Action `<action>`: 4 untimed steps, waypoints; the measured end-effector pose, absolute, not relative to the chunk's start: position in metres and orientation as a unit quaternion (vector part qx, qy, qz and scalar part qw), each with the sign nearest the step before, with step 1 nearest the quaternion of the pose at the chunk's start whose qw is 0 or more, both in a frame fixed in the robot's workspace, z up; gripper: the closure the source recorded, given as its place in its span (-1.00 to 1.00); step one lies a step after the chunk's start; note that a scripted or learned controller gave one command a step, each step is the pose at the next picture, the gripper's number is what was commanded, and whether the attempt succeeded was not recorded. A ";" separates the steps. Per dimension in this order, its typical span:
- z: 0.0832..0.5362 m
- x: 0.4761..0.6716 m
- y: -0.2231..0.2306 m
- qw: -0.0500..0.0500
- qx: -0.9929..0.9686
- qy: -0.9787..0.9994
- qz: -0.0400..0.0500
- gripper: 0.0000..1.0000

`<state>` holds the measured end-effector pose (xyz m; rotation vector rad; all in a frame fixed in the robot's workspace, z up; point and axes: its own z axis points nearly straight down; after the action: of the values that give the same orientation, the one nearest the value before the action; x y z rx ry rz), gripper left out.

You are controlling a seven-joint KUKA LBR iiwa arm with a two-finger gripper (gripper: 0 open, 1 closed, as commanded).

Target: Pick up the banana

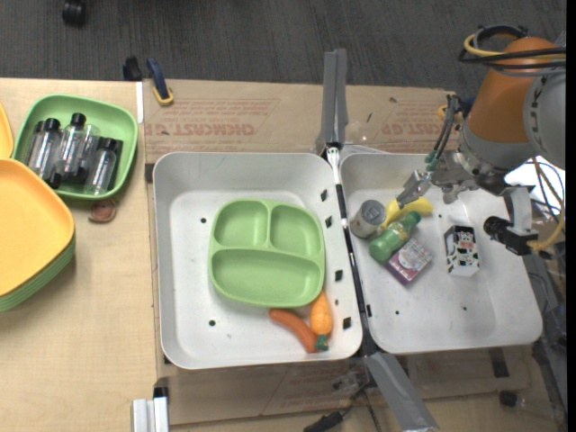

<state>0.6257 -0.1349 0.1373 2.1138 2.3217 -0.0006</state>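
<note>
A: Banana (407, 210) sits in the right bin (450, 327), toward its ten o'clock corner, touching a green bottle (393, 237) at its seven o'clock and a grey can (369, 216) at its nine.

B: And the gripper (418, 187)?

A: Just above the banana, at its twelve to one o'clock. Whether the fingers are spread or pressed together, I cannot tell; they blur into the grey wrist. Nothing shows between them, so I wouldn't say it holds anything.

B: What could go wrong?

A: My guess is the crowding. With bottle and can against the banana, a descending finger could land on one of them, or pinch the bottle instead. The banana's curve might also let it slip out.

B: Other things nearby?

A: A purple packet (409, 261) at the banana's six o'clock, and a small black-and-white carton (462, 250) at its four.

B: Any writing?

A: Red print on the cardboard (216, 126) over the bench, upside down; it looks like "CHEMCAST GP". The carton's print is too small to read.
</note>
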 end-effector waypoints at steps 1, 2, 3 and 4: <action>0.172 0.600 -0.110 -0.001 0.739 0.674 -0.001 -1.00; 0.151 0.600 -0.108 -0.001 0.762 0.647 -0.001 -1.00; 0.187 0.606 -0.118 0.000 0.814 0.580 -0.001 -1.00; 0.091 0.583 -0.116 -0.001 0.722 0.692 -0.001 -1.00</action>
<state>0.5834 -0.1156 0.0907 2.2696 2.1753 -0.0032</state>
